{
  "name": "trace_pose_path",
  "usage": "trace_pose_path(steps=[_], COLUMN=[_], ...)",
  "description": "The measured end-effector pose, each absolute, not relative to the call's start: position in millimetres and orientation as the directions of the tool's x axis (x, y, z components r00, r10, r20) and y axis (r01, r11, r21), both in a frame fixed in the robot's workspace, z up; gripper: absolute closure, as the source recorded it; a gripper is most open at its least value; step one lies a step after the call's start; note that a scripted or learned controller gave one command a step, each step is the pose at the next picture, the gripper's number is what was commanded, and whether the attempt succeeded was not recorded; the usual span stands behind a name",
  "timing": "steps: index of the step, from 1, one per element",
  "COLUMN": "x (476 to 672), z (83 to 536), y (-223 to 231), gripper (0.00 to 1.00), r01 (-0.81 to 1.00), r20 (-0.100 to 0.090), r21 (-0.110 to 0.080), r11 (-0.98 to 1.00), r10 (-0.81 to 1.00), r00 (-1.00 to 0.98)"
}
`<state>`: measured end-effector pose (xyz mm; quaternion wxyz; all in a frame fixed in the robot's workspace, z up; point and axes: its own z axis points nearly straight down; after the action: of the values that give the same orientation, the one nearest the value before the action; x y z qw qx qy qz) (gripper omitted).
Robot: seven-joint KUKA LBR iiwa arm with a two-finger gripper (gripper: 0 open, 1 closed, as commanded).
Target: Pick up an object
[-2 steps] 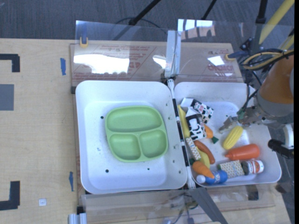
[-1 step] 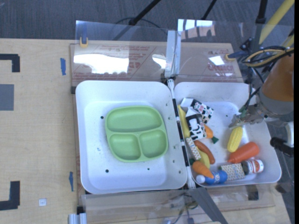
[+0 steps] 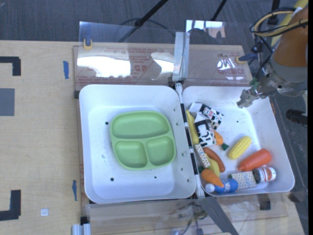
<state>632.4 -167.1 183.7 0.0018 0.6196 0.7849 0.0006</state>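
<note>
A green divided plate [image 3: 143, 139] lies in the left white bin [image 3: 93, 106]. At twelve o'clock, clear plastic panels [image 3: 132, 58] stand behind both bins.

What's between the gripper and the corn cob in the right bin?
In the camera view, bare white bin floor separates the gripper from the corn cob.

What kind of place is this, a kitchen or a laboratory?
Probably a robot lab, not a kitchen. Two white bins sit on a bench with clear screens behind; the right one holds toy food such as a corn cob; the gripper hangs above it.
</note>
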Motion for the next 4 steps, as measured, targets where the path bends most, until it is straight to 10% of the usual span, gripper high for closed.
trace_pose_path(steps=[1, 3, 4], x=[632.1, 522.1, 524.1], z=[183, 86, 97], y=[-167, -185, -185], gripper=[0.00, 0.00, 1.00], r01=[0.973, 0.924, 0.924], r20=[-0.002, -0.002, -0.005], r21=[0.002, 0.004, 0.010], r11=[0.232, 0.383, 0.381], r10=[0.973, 0.924, 0.924], r00=[-0.232, -0.383, -0.381])
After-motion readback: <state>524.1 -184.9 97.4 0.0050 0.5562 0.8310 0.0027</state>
